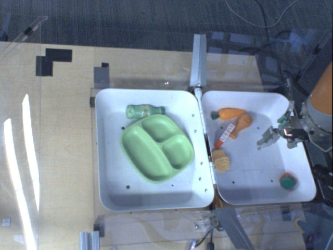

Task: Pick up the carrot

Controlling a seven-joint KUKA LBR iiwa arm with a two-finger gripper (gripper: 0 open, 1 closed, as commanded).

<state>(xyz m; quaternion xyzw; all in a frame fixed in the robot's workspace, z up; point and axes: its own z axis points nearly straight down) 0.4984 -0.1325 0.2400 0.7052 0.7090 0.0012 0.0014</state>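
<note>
A single fixed camera looks down at a slant on the bench (62, 155) from above, set far enough back to take in both white bins whole: the left bin (106, 191) at centre, the right bin (250, 189) toward 3 o'clock. Dark floor runs across 12 o'clock. The arm (320, 100) enters from 3 o'clock.

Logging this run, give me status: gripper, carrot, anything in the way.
Gripper over right bin, holding nothing. Carrot lying near bin's far edge, drumstick touching it.
</note>
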